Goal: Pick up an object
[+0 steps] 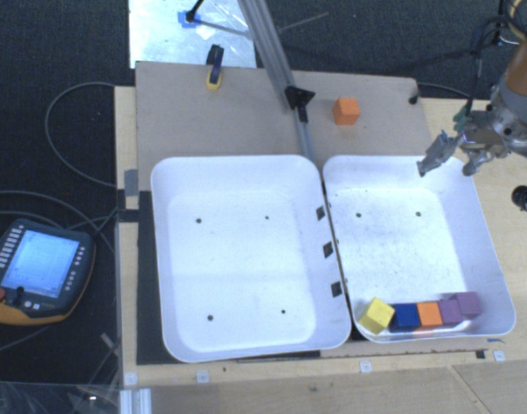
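Several blocks lie in a row along the near edge of the right bin (479,222): a yellow block (377,314), a blue block (407,316), an orange block (429,314) and a purple block (467,304). My gripper (454,160) hangs over the bin's far right corner, well away from the blocks. Its fingers are spread open, with nothing between them.
The left bin (237,248) sits beside the right one. An orange cube (346,110) rests on the bench behind the bins. A metal pole (272,41) slants across the back. A teach pendant (37,270) lies at far left.
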{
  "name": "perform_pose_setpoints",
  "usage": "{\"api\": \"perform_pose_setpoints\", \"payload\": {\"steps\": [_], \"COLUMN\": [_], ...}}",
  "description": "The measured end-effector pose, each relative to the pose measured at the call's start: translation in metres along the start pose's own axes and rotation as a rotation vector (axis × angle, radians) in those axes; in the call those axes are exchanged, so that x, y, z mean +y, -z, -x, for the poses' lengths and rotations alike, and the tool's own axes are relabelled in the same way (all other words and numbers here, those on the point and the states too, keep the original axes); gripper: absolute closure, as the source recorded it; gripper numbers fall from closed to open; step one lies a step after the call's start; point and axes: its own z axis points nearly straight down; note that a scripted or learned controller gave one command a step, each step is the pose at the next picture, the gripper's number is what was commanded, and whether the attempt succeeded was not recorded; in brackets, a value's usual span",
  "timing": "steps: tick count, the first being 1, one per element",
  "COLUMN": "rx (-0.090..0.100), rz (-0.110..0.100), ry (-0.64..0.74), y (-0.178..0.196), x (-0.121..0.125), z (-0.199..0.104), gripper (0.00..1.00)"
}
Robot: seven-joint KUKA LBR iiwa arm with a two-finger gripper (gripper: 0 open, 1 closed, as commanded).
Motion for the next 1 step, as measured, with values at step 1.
{"api": "perform_pose_setpoints", "payload": {"steps": [1], "rx": [-0.001], "rz": [-0.003], "ry": [-0.01], "y": [-0.0028], "x": [-0.0669], "z": [0.0325], "gripper": [0.0]}}
